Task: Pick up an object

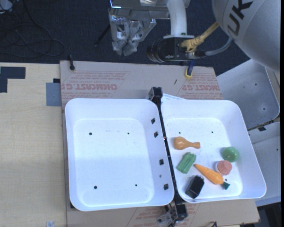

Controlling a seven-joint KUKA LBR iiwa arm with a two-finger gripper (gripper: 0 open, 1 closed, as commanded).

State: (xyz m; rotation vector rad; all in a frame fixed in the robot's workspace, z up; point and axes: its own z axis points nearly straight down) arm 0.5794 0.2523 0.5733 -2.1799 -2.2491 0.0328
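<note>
Black block lay touching the carrot, so my pincer, fingers' state unclear, risked nudging both and grasping neither.

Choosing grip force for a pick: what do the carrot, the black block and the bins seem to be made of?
Carrot: likely molded toy plastic; uniform orange, smooth.
Black block: probably plastic or rubber with a faint sheen; too small to tell.
Bins: thin glossy white plastic, with rounded molded corners and soft reflections.
</note>
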